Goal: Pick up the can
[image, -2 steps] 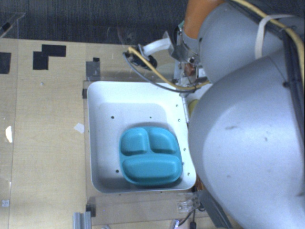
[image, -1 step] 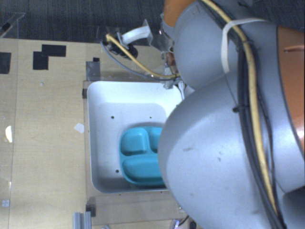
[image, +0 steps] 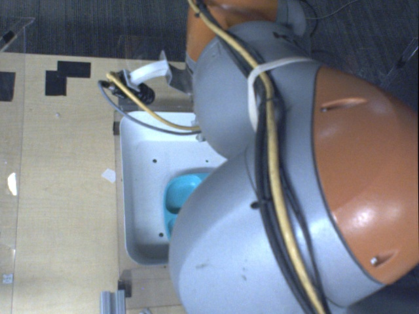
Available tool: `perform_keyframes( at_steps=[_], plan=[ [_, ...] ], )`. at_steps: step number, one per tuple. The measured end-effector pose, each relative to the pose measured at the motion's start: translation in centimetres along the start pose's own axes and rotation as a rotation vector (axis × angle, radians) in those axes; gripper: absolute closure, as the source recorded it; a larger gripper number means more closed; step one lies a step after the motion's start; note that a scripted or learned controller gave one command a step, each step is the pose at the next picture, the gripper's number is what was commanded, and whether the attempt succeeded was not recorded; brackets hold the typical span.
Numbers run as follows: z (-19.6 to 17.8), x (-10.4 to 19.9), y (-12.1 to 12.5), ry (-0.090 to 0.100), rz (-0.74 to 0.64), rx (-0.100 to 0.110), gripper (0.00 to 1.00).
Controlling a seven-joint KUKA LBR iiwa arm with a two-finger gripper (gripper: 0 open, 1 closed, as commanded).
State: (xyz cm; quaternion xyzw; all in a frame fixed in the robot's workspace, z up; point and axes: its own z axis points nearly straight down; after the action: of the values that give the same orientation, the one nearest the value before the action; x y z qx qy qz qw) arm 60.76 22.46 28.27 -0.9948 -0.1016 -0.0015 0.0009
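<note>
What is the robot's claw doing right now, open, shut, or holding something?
Gripper: cannot be told; the grey arm covers most of the white bin.

The arm (image: 288, 175) is the great obstacle: its grey and orange body covers the right and lower part of the white bin (image: 134, 195), leaving only the bin's left strip of floor bare. In that strip, a blue thing (image: 178, 193) lies against the arm's edge, partly hidden under it, so the way to it from the right is shut and only the left side stands free. Above the bin's top rim a yellow cable (image: 147, 106) and a black one loop across, narrowing entry there. Left of the bin the bench (image: 59, 188) lies flat and open, bearing only black tape marks (image: 65, 76).
</note>
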Motion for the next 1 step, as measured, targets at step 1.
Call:
perform_keyframes(
  at_steps=[1],
  plan=[
    [-8.36,5.12,0.05,0.003,-0.068,0.0,1.0]
  ],
)
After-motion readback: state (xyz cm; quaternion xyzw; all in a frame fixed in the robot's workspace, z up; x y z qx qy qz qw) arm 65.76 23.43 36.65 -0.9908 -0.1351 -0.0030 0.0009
